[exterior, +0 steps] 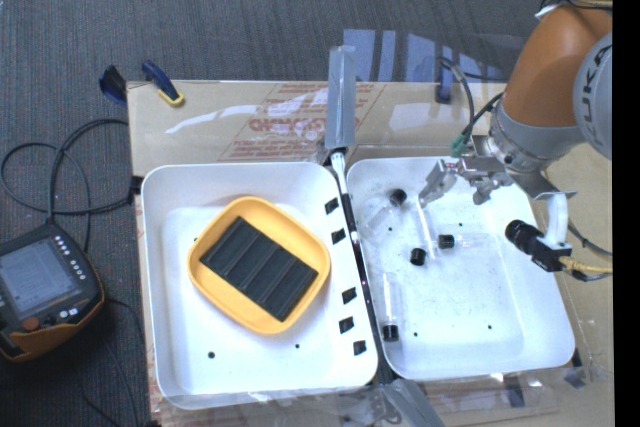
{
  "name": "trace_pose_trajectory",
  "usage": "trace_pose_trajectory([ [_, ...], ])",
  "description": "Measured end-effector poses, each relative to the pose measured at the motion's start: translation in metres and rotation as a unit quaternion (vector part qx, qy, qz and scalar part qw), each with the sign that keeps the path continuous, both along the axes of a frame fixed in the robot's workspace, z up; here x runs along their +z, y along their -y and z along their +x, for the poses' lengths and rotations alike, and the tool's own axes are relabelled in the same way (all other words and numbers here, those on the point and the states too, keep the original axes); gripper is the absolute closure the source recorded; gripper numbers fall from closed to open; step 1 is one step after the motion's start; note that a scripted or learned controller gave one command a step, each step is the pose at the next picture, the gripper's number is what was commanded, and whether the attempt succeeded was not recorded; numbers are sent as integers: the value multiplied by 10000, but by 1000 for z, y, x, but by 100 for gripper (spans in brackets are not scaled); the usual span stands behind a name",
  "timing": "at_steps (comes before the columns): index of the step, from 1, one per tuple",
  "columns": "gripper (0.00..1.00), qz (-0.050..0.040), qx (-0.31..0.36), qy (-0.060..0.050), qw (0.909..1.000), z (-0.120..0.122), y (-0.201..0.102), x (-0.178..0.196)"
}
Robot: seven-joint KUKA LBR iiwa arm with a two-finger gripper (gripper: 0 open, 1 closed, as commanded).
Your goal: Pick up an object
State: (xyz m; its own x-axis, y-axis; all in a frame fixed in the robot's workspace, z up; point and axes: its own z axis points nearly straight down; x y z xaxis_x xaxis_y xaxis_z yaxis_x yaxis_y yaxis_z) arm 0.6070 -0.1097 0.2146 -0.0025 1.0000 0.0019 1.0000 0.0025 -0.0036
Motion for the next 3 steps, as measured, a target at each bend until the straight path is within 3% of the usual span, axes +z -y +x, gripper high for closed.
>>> trace_pose_trajectory([
  [1,0,-3,79,15,10000,14,33,-124],
  [2,0,-5,734,19,9973,-45,63,-127],
  [3,0,1,910,12,9959,-31,2,-128],
])
